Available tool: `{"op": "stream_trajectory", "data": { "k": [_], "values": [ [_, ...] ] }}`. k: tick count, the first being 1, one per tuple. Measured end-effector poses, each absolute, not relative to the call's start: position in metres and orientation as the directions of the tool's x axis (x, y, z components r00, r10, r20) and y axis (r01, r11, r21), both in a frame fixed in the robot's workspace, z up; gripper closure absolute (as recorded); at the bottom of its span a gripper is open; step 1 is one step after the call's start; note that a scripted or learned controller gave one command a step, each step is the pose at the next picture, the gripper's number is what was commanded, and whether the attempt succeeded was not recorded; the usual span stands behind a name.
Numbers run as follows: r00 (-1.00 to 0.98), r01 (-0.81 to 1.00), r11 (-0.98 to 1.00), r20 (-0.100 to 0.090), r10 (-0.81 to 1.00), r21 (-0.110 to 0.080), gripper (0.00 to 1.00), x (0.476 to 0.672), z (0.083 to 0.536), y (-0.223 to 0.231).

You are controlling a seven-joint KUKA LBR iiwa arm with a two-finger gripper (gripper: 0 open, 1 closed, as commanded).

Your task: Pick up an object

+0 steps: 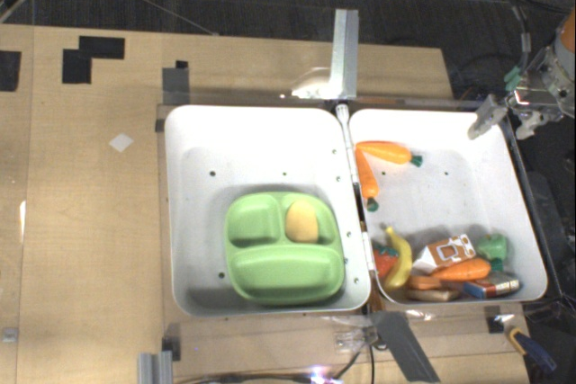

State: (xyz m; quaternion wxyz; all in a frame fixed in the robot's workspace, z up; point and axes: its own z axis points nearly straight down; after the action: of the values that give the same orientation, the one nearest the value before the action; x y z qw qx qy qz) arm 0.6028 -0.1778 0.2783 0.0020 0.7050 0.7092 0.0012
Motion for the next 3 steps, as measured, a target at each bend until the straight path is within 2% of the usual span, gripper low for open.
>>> {"op": "stream_trajectory", "data": {
  "k": [1,2,3],
  "values": [
    [-0.084,0.996,0.084,0.0,0.996,0.002,0.0,0.598,0.157,-0.143],
    [-0.155,0.988,0.155,-0.002,0.988,0.007,0.0,0.599,0.097,-0.163],
    [-0.192,0.981,0.192,-0.002,0.981,0.013,0.0,0.653,0.09,-0.104]
  ]
}}
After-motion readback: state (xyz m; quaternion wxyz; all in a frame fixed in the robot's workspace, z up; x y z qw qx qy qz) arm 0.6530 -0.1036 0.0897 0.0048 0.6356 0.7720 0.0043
